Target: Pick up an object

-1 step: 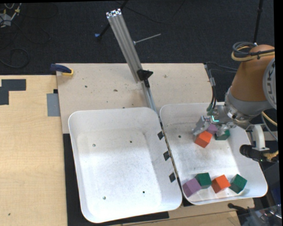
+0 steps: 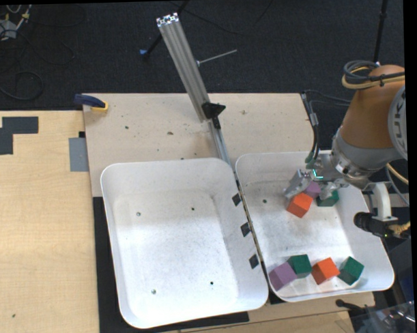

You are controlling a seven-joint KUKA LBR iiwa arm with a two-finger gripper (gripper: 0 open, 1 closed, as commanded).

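I've got the arm point(image 2: 371, 122) in from the right, gripper point(image 2: 310, 185) down over the back part of the right bin point(image 2: 376, 276). An orange cube point(image 2: 299, 205) sits just in front of the gripper, touching or nearly so; can't tell if it's actually betw. the fingers. A purple block point(image 2: 312, 190) and a dark green block point(image 2: 327, 198) are tucked right under the gripper, partly hidden. Gripper state: can't tell from here, too much clutter around it.

Rest of the right bin, along its front wall: purple cube point(image 2: 282, 274) nearest the divider side, then green cube point(image 2: 300, 264), orange cube no. 2 point(image 2: 325, 269), and another green cube point(image 2: 351, 269) toward the bin's outer corner. These four sit close together in a row, well apart from the gripper.

Left bin point(image 2: 121, 199) sits beside the right bin, rims touching, black clips point(image 2: 245, 229) along the join. Both on the surface point(image 2: 146, 127); a slanted aluminium bar point(image 2: 188, 67) rises behind the right bin.
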